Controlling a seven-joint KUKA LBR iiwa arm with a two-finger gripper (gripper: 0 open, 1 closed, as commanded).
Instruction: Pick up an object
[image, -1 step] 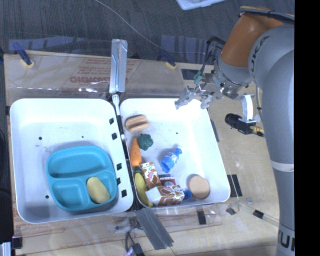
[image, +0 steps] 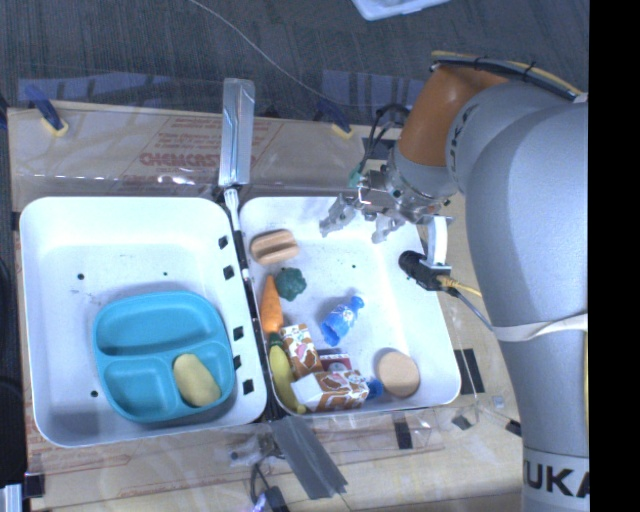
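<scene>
- While the grey two-finger gripper (image: 358, 218) hangs over the far part of the right-hand shallow white bin (image: 435, 335), its metal fingers stand apart with nothing between them, so by my reading no pick has been made.
- Candidates for the task all lie in that right bin: a small tan hot-dog bun toy (image: 273, 245) sits nearest the gripper, near the divider side.
- Just beyond it toward the near edge are a dark green broccoli piece (image: 291, 283) and an orange carrot (image: 270, 304), close together.
- A small blue plastic bottle (image: 341, 319) lies tilted mid-bin, apart from the rest.
- At the near wall, a yellow banana (image: 282, 378), a red-and-white printed carton (image: 333, 388) and a round tan bread-like disc (image: 399, 373) crowd together.
- Over in the left-hand white bin (image: 60, 225), a blue sectioned plastic tray (image: 150, 330) holds a yellowish potato-shaped object (image: 196, 380) in one compartment.
- What remains, as I judge it: choose a target, descend, close on it and lift. The bun looks the easiest reach; the crowded near-wall items seem harder to grip cleanly.
</scene>
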